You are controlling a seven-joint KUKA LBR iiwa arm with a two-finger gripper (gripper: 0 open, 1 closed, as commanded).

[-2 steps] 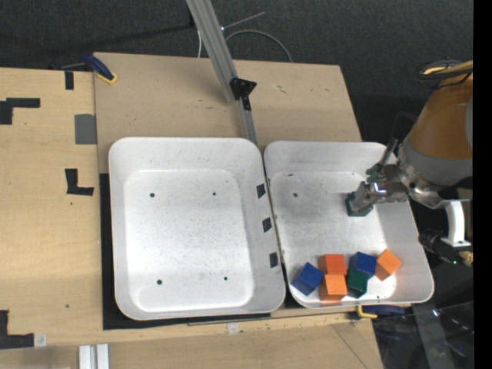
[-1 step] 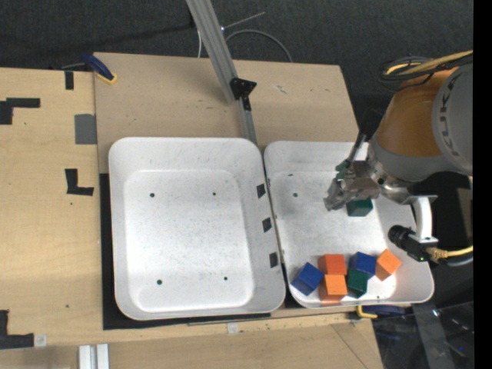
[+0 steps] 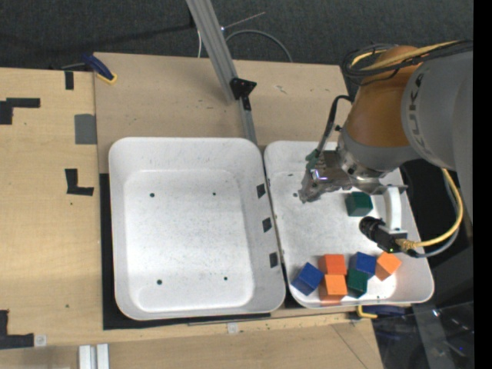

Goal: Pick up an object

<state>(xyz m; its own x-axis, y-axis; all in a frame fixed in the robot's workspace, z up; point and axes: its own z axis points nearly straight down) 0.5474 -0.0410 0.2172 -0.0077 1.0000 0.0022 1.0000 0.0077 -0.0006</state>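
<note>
My gripper (image 3: 311, 188) hangs over the upper middle of the right bin (image 3: 286, 167), fingers pointing down and left; nothing shows between them. A dark green block (image 3: 358, 203) lies just to its right, partly under the wrist. Along the bin's front edge sits a cluster of blocks: a blue one (image 3: 308, 277), two orange ones (image 3: 334, 264) (image 3: 334, 285), another blue one (image 3: 365, 264), a green one (image 3: 357, 282) and an orange one (image 3: 388, 264) at the far right.
The left bin (image 3: 123, 167) lies beside the right one, sharing a raised rim. A grey metal pole (image 3: 219, 44) slants in from the top toward the bins' back edge. A yellow cable (image 3: 442, 237) loops at the right.
</note>
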